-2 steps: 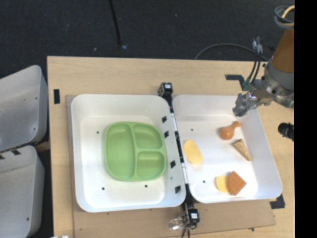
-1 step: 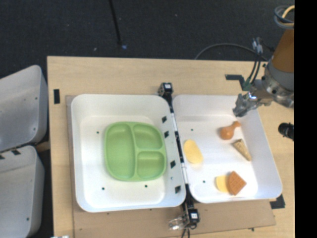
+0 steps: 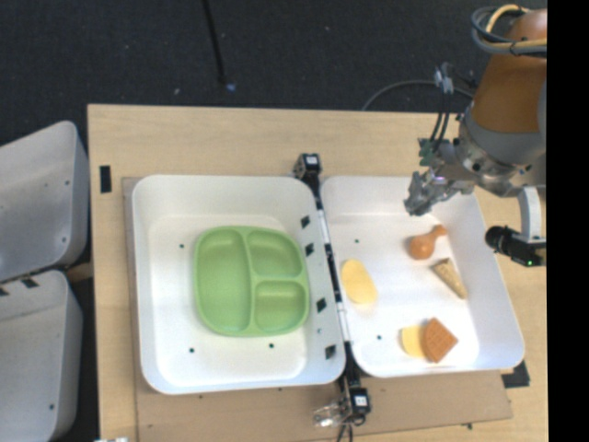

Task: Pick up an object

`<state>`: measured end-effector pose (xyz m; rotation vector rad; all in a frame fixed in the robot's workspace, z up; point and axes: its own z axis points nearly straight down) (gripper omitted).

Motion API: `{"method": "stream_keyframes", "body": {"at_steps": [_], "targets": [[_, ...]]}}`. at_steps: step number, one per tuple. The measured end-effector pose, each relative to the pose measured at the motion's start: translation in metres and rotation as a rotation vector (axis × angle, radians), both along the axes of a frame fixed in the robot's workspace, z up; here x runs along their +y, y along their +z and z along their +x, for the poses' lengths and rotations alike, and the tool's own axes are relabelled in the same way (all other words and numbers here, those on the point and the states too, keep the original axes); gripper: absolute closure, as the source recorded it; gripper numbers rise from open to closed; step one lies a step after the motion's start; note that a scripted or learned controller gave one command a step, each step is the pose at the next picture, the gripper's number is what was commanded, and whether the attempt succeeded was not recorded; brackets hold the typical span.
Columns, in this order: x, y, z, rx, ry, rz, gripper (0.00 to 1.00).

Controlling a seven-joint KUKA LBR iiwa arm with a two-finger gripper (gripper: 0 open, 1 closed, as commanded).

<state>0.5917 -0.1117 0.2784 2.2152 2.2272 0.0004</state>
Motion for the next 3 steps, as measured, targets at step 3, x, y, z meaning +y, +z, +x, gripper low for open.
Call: {"method": "stream_keyframes", "body": {"at_steps": [3], "targets": [[0.158, -0.03, 0.003, 0.002, 0.001, 0.0, 1.0]]}}
